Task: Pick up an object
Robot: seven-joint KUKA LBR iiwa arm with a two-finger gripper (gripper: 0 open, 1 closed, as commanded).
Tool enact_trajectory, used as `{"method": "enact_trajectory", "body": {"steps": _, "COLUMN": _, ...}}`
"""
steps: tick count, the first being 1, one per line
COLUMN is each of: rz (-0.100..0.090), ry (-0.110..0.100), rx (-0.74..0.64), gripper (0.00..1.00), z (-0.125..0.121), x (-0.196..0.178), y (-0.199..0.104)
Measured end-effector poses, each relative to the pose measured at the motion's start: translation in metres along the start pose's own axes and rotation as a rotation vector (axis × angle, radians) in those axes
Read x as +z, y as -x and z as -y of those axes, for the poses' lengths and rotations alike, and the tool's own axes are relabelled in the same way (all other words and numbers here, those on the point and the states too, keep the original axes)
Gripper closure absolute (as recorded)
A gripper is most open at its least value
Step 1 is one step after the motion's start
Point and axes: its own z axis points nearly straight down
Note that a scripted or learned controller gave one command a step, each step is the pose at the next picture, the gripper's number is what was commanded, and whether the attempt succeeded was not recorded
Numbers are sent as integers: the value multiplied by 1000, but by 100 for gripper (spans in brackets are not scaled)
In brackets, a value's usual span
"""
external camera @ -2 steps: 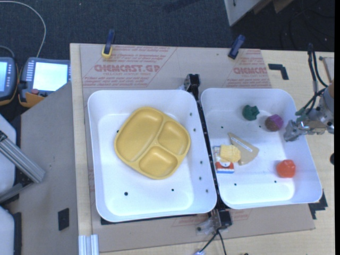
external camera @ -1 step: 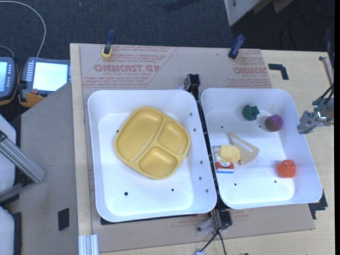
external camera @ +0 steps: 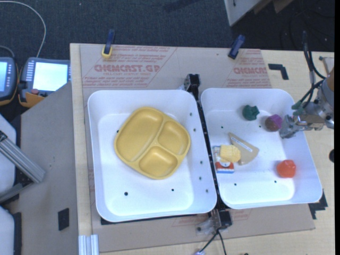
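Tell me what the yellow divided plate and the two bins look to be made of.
The yellow divided plate looks like moulded plastic with a matte to satin finish: one even colour, rounded compartment ridges, soft highlights only. The left bin and the right bin look like thin, smooth white plastic, probably formed sheet: rounded corners, shallow curved walls, slight gloss. Painted metal cannot be ruled out.

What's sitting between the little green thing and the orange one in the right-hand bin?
In the camera view, the purple object lies near the line from the green object to the orange one, close to the green end; below it is bare white bin floor.
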Motion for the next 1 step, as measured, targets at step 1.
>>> {"method": "enact_trajectory", "body": {"steps": 1, "rz": 0, "ry": -1, "rx": 1, "gripper": 100, "z": 7, "x": 11, "y": -46}}
